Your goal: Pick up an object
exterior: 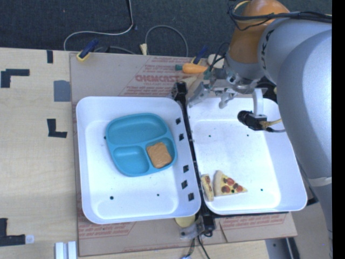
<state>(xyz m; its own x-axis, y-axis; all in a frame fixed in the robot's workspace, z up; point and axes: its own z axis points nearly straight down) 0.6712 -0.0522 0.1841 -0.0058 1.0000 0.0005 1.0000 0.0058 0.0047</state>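
On left bin [91,144]: blue divided plate [129,136] sat inside, toast-like square [159,154] in its lower right compartment.
Right bin [269,161]: pizza slice [226,184] lay near front left corner, against the left wall.
Gripper [215,90]: hovered over right bin's far left corner, well apart from pizza slice; finger state, cannot tell.
Arm [302,63]: reached from right, orange band up top.

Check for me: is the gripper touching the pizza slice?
Apart. The camera view shows the gripper at the right bin's far edge, with bare white floor between it and the pizza slice.
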